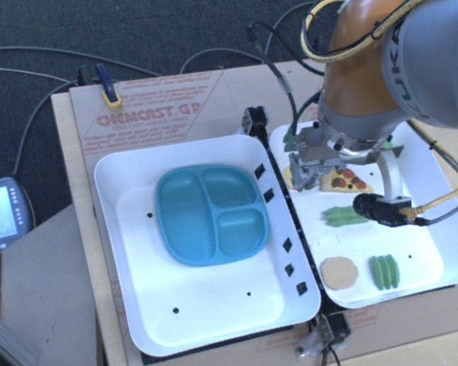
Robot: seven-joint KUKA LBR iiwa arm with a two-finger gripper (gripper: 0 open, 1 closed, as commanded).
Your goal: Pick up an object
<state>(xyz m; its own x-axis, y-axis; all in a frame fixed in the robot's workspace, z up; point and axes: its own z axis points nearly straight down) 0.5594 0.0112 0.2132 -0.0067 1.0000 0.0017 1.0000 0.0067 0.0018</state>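
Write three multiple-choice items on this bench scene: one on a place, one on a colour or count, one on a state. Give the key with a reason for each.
1. Where does the divided plate lie?
A. left bin
B. right bin
C. on the cardboard outside the bins

2. What colour is the plate?
A. red
B. blue
C. yellow

3. How does the cookie lie?
A. under the gripper
B. stacked on the plate
C. flat on the right bin floor, apart from the arm

Key: 1 A, it sits in the middle of the left bin. 2 B, it is all teal-blue. 3 C, it rests alone near the front, beside the pea pod.
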